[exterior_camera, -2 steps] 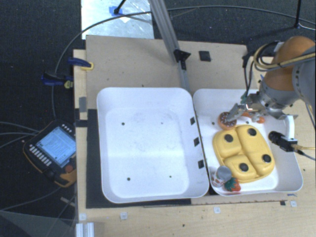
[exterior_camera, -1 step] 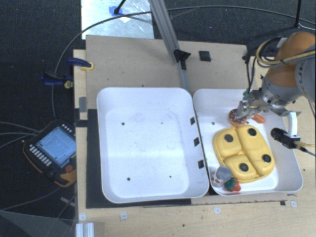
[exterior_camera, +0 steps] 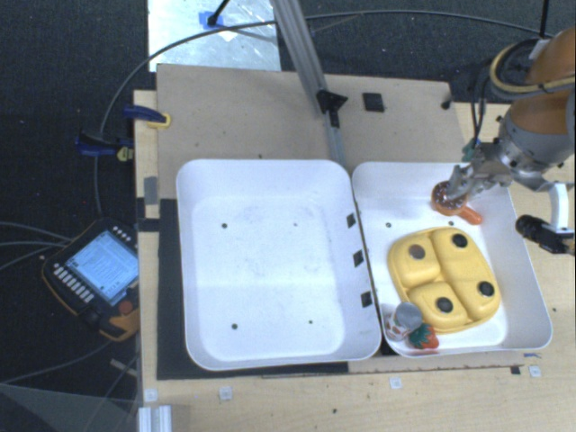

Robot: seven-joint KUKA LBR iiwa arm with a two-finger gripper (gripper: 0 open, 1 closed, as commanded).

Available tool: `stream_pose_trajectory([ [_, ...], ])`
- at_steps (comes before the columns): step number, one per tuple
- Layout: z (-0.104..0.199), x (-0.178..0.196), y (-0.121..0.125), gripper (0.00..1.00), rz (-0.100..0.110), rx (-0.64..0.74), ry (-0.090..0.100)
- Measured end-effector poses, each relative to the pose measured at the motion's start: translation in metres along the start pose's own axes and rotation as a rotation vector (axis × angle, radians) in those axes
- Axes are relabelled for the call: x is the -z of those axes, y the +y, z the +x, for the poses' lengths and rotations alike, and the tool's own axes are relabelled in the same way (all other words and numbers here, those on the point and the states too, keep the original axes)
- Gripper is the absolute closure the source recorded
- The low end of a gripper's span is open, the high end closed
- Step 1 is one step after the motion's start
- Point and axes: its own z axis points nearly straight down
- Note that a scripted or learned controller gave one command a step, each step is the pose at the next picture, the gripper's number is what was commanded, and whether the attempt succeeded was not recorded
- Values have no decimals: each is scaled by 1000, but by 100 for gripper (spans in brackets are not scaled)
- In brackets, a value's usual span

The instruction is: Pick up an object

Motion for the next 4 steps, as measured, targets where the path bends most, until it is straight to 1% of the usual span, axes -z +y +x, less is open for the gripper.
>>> stream_pose_trajectory([
  [1,0,44,2,100,1,0,0],
  [2,55,47,-22,100,7,4,2],
  [3,99,36,-39,100,9,4,3],
  [4,142,41,-54,100,8,5,4],
])
